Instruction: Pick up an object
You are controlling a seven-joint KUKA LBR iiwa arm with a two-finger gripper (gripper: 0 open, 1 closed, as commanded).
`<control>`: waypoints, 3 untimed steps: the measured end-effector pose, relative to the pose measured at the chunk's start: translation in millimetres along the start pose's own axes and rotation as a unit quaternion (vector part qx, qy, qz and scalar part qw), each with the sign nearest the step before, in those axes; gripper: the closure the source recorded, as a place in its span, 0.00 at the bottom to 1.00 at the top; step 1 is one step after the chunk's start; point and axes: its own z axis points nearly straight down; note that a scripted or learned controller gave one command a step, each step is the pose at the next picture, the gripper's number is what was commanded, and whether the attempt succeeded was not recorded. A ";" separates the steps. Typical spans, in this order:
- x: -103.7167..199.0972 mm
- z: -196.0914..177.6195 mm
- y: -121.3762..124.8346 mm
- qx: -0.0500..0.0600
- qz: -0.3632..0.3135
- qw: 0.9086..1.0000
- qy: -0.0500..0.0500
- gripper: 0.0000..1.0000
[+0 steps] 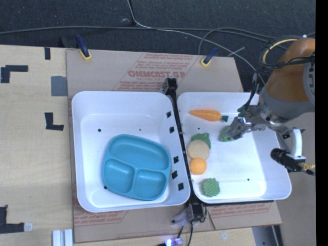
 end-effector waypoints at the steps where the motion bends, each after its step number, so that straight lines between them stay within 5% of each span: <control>1: 55.4 8.9 16.8 0.001 -0.001 1.000 0.000 1.00; 3: 169.6 -9.7 52.4 0.000 -0.001 1.000 0.000 1.00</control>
